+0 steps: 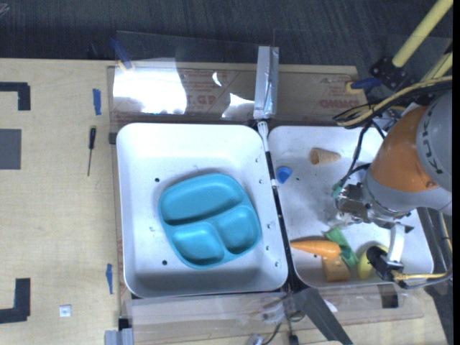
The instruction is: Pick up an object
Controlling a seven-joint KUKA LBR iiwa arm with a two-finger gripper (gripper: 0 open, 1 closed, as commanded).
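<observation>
Lettering showed in two places: dark letters, seemingly "KU", on the grey arm at the right edge, and faint red print on the brown cardboard panel behind the bins, too small to read. Two shallow white bins sat side by side on the pale wooden bench. The left white bin held one thing, a turquoise plastic tray with three compartments, lying tilted near its middle. The right white bin held several small items: one tan cone-shaped piece near the back, one small blue piece just beside the dividing wall, one orange carrot-shaped toy along the front, one ochre block touching it, one green piece and one yellow-green piece close by. The claw hung over the right bin just above the green piece; whether it was wide or narrow could not be told, and nothing was seen held in it.
</observation>
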